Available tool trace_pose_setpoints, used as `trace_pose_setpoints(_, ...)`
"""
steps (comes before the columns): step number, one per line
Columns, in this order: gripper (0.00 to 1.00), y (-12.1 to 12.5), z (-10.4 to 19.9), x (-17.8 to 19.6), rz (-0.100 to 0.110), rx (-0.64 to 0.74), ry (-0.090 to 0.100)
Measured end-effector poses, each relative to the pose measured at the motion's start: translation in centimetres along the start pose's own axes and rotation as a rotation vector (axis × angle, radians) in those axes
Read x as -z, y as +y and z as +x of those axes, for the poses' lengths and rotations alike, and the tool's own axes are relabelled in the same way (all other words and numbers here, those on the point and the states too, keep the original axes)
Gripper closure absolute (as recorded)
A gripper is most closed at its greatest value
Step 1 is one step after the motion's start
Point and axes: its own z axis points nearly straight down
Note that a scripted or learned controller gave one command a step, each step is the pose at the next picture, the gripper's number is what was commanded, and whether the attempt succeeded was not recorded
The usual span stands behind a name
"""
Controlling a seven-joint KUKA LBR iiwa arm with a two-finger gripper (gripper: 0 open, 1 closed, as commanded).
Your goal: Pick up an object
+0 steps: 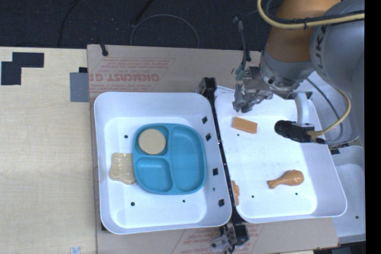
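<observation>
Camera view.

1. Arm [336, 38]: grey, with an orange section above the wrist, entered from the right and bent down over the far part of the right bin [262, 157].
2. Gripper [243, 104]: placed above the far left corner of the right bin, close to the divider between the bins. Whether it is spread or pressed together cannot be told. Nothing is seen gripped in it.
3. Orange block [244, 125]: flat, rectangular, laid on the floor of the right bin just below the gripper in the picture. Contact between the two cannot be made out.
4. Drumstick [287, 179]: tan, laid on its side in the near right part of the right bin, well apart from the gripper.
5. Small orange piece [236, 192]: lodged against the left wall of the right bin, near side.
6. Left bin [113, 110]: white, shallow, set beside the right bin.
7. Blue tray [178, 169]: three compartments, laid in the middle of the left bin.
8. Tan disc [151, 141]: round, held in the tray's far left compartment.
9. Pale piece [121, 168]: yellowish, laid on the bin floor, touching the tray's left edge.
10. Cardboard sheet [149, 71]: brown, printed, laid under both bins on the bench [41, 146].
</observation>
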Motion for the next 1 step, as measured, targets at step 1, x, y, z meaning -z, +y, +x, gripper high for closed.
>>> trace_pose_setpoints(1,1.00,1.01,5.28,-1.68,0.002,0.000,-0.001)
